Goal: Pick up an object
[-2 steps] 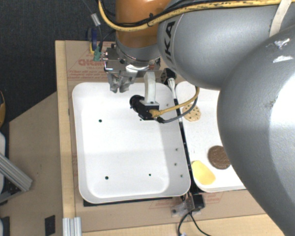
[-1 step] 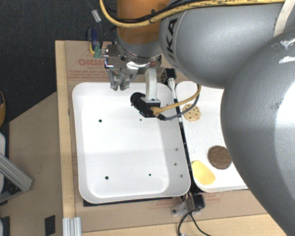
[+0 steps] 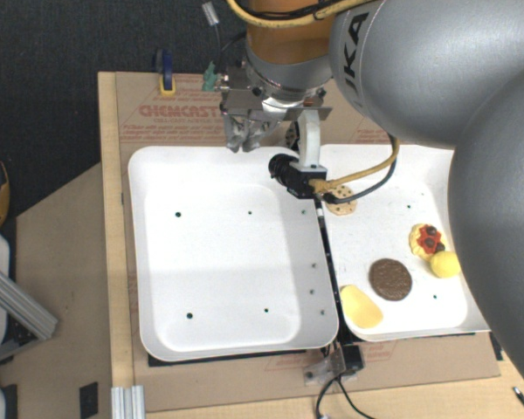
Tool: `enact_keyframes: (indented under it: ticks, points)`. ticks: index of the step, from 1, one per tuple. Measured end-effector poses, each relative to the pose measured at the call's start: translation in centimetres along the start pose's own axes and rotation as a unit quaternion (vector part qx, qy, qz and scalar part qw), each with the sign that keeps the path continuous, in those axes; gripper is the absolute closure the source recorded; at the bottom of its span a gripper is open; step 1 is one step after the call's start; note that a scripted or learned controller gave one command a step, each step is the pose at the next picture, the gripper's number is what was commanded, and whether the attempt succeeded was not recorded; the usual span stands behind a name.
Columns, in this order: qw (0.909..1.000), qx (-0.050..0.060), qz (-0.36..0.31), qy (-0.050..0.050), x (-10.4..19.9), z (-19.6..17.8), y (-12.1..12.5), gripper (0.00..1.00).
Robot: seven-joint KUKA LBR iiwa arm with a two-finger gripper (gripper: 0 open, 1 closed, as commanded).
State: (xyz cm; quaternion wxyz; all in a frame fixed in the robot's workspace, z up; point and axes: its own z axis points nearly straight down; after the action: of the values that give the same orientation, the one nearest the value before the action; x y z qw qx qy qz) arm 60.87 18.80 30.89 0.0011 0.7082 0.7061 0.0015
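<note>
My gripper (image 3: 244,138) hangs below the grey wrist and orange band, over the far rim of the left bin (image 3: 148,234), near its right end. I see nothing held in it. The objects all lie in the right bin (image 3: 419,160). A tan flat piece with holes (image 3: 340,202) rests by the divider, just right of a black part on the arm. A brown round disc (image 3: 390,279) lies near the front. A pale yellow lump (image 3: 361,307) sits at the front left corner. A red and yellow toy (image 3: 425,238) touches a yellow ball (image 3: 445,264) at the right.
The arm's large grey body covers the right bin's far right part. A white bracket with a black end (image 3: 290,173) and a cable hangs above the divider between the bins. A blue and yellow clamp (image 3: 166,72) stands on the board behind the left bin.
</note>
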Motion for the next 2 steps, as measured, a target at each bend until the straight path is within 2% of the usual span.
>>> enact_keyframes:
  ticks: [1, 2]
  points:
    - [1.0000, 0.006, -0.003, -0.001, 3.9, 6.5, -2.5, 1.00]
    - [1.0000, 0.002, -0.002, 0.000, 3.7, 5.0, -2.3, 1.00]
